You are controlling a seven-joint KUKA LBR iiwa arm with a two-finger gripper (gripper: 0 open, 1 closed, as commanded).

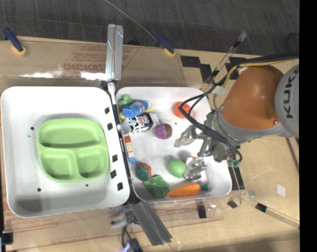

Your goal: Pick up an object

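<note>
Grey and orange arm (pixel 253 101) enters from the right edge of the frame, its bulk covering the upper right corner of the right bin (pixel 153 96) and cut off by the frame's right side. Left bin (pixel 16 140), white, fills the left half; a pale green divided tray (pixel 71 148) sits in its middle, three compartments visible. Right bin holds the small items.

Gripper (pixel 192 151) hangs over the centre right of the right bin; metal linkages and cables tangle there, and whether the fingers stand wide or narrow cannot be told. Nothing is seen between them.

Orange carrot (pixel 184 191) lies along the bin's lower wall, its right end near a metal part of the gripper. Dark green leafy piece (pixel 156 186) sits just left of the carrot, touching or almost touching it. Light green round item (pixel 176 167) lies just left of the gripper's lower part. Purple ball-like item (pixel 163 131) sits mid-bin, left of the gripper. White box with black print (pixel 140 123) lies left of it, label unreadable. Blue item (pixel 133 110) sits in the upper left of the bin, shape unclear. Small orange-and-teal item (pixel 143 171) rests near the left wall. Red-orange item (pixel 180 109) is partly hidden behind black cables.
</note>
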